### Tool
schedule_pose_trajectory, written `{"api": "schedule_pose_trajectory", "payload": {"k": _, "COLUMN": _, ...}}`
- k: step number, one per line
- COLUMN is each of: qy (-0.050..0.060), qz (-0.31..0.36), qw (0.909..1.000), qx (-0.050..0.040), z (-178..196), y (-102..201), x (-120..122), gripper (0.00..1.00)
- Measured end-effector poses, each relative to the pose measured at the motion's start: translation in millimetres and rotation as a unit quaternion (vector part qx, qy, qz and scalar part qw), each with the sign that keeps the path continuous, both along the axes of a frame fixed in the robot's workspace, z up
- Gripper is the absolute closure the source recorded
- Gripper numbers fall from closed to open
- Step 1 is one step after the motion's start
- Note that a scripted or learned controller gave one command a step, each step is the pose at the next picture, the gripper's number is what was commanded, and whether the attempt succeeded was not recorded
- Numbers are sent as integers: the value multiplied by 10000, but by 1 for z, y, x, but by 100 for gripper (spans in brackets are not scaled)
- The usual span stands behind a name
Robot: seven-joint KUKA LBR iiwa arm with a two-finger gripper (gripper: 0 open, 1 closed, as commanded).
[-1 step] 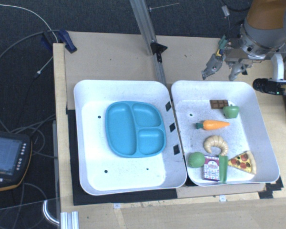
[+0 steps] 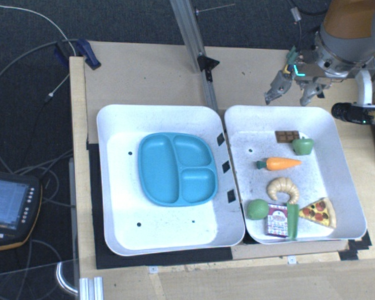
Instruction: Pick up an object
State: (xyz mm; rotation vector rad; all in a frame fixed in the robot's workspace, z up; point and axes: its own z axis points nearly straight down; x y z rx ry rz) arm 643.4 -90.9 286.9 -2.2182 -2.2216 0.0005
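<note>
My gripper [image 2: 294, 94] hangs above the far rim of the right bin [image 2: 344, 186], open, with nothing between its fingers. Below it in that bin lie a brown chocolate bar [image 2: 287, 136], a green apple [image 2: 303, 145], an orange carrot [image 2: 280, 164], a tan croissant [image 2: 283, 189], a green ball [image 2: 257, 209], a pink-and-white packet [image 2: 277, 221] with a green stick [image 2: 292, 220] beside it, and a pizza slice [image 2: 319, 212]. All of them rest on the bin floor, apart from the gripper.
The left bin [image 2: 115, 174] holds a blue divided plate [image 2: 177, 168]. A slanted metal pole [image 2: 190, 30] rises from the bench between the bins' far ends. Cables and a teach pendant [image 2: 9, 208] lie on the floor at left.
</note>
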Motion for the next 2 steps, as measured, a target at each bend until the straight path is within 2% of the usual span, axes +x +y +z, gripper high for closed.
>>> {"api": "schedule_pose_trajectory", "payload": {"k": 2, "qy": 38, "qz": -11, "qw": 10000, "qx": 0, "z": -118, "y": -1, "x": -10, "gripper": 0}}
